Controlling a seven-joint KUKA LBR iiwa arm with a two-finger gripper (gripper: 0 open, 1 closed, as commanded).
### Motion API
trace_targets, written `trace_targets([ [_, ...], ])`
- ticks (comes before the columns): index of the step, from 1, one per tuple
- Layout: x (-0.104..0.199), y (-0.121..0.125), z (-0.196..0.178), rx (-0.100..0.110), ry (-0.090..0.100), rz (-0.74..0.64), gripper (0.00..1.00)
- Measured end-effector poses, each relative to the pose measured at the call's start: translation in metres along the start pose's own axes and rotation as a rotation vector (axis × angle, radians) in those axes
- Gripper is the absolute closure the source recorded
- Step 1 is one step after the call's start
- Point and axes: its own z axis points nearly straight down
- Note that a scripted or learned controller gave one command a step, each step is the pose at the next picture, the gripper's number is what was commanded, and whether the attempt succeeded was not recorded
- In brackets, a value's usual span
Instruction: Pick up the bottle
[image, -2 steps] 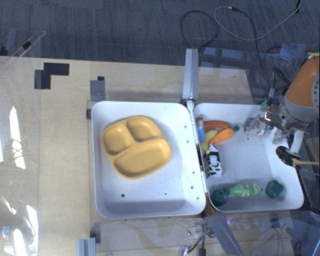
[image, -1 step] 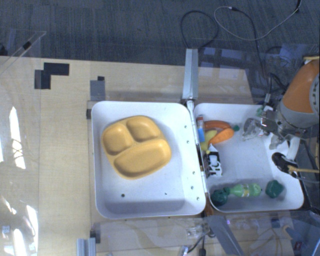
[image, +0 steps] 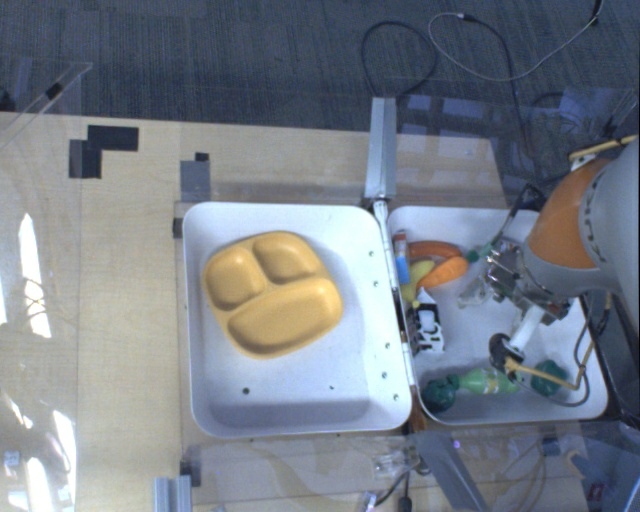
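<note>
1. The two-finger gripper (image: 490, 275) hangs over the middle of the right shallow white bin (image: 462, 335); I cannot tell whether it is parted or closed.
2. An orange carrot-shaped toy (image: 447, 270) lies just to its left.
3. The green plastic bottle (image: 482, 383) lies on its side along the bin's near wall, apart from the gripper.

My arm (image: 612, 200) is a smooth, rounded grey casing, broad at the last link. An orange band (image: 558, 228) rings it just above the wrist. Past that, my gripper (image: 497, 278) is a small angular cluster of bare silver metal parts with dark gaps; finer detail too small to read.
</note>
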Motion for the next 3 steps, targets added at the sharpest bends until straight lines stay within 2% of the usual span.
trace_targets([
  [1, -0.065, -0.034, -0.001, -0.002, -0.002, 0.073, 0.0],
  [2, 0.016, -0.062, -0.026, 0.005, -0.003, 0.121, 0.0],
  [3, -0.02, -0.067, -0.001, -0.003, 0.003, -0.062, 0.0],
])
